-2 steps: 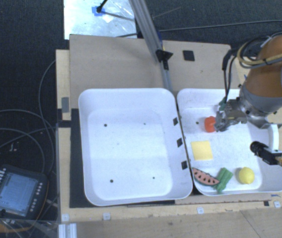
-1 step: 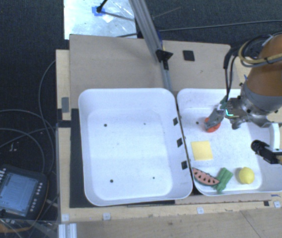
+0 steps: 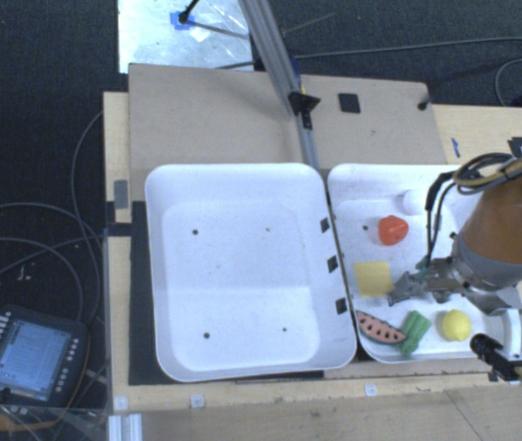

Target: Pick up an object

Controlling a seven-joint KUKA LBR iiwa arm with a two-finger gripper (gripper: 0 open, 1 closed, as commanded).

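Observation:
The right bin [image 3: 353,186] holds several small objects. A red-orange piece [image 3: 391,230] lies near its middle, with a yellow block [image 3: 372,277] below it. A watermelon slice [image 3: 380,328], a green piece [image 3: 414,331] and a yellow lemon [image 3: 455,324] line the front edge. A small white object [image 3: 411,200] sits toward the back. My gripper [image 3: 410,286] hangs low over the right bin, just right of the yellow block and above the green piece. The wrist hides its tips, and nothing shows held in it.
The left bin [image 3: 243,265] stands beside the right one, and a ridge with black clips [image 3: 333,263] divides them. A metal pole [image 3: 275,44] slants up behind the bins. Cables [image 3: 482,168] loop over the arm at the right.

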